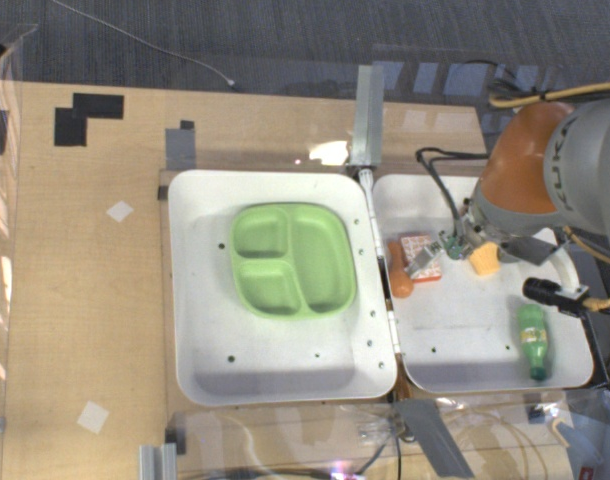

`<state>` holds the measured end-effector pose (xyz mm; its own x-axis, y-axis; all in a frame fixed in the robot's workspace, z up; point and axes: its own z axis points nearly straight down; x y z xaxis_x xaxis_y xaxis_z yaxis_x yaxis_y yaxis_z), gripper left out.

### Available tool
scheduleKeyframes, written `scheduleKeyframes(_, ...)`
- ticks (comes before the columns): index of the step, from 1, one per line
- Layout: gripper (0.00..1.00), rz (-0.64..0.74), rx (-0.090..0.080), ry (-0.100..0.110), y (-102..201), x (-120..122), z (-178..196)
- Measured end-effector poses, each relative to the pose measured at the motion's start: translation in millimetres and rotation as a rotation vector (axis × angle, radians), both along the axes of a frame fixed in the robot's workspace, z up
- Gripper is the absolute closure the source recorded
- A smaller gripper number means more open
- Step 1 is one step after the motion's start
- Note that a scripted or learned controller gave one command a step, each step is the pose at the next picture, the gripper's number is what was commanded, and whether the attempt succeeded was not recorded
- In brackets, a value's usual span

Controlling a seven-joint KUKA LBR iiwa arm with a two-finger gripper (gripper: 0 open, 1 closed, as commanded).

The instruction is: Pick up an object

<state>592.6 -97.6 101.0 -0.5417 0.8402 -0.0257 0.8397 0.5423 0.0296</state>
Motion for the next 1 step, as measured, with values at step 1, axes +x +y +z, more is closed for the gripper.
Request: scheduleKeyframes(1,1.00,0.008,-0.001,-0.008,2.2,3.0,13.1)
